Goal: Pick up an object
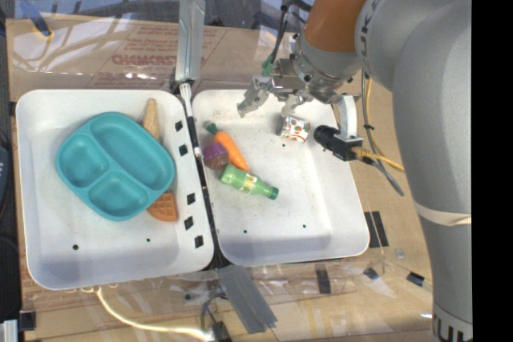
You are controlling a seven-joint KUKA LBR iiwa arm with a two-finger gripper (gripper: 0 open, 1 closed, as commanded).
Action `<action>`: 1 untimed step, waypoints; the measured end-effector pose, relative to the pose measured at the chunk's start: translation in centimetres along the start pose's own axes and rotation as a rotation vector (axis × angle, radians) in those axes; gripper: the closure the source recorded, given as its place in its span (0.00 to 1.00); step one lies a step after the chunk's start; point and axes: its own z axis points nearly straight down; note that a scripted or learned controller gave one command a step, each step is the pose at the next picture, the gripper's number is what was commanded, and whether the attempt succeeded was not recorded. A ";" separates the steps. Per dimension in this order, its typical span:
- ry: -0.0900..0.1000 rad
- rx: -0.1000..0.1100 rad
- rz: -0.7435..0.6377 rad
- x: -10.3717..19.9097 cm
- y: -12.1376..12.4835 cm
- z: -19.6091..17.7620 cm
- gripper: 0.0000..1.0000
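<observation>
Approach phase, by the look of it: gripper (272,98) hangs over the back of the right bin (341,240), jaws spread and holding nothing. Just beside it sits a small patterned cup (295,128); nearer the divider lie the toy carrot (228,146), a purple piece (215,156) and the green bottle (248,183) (all loose, none touched). Next, I'd judge, it must centre over one target and descend.

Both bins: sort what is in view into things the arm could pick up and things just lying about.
For the job:
gripper, above the right bin
carrot
green bottle
purple vegetable
small patterned cup

Just lying about:
blue divided plate in the left bin
cone and waffle, each beside the plate
cardboard behind the bins
</observation>
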 end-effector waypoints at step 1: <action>-0.002 -0.005 -0.021 -2.4 -6.5 13.6 0.00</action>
